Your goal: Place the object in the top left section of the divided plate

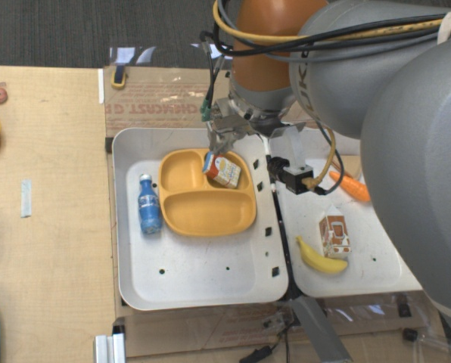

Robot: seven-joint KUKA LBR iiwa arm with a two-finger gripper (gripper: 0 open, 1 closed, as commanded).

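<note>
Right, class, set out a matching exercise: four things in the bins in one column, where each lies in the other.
Things:
1. blue bottle
2. banana
3. small carton
4. carrot

Places:
A. right bin, near edge
B. on the yellow divided plate, upper right section
C. left bin, left of the plate
D. right bin, far side, beside the arm

Pairs: 1-C, 2-A, 3-B, 4-D

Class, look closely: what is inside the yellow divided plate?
A small carton lies in the yellow plate's top right section, under the tool. The plate beneath the carton is hidden.
</note>
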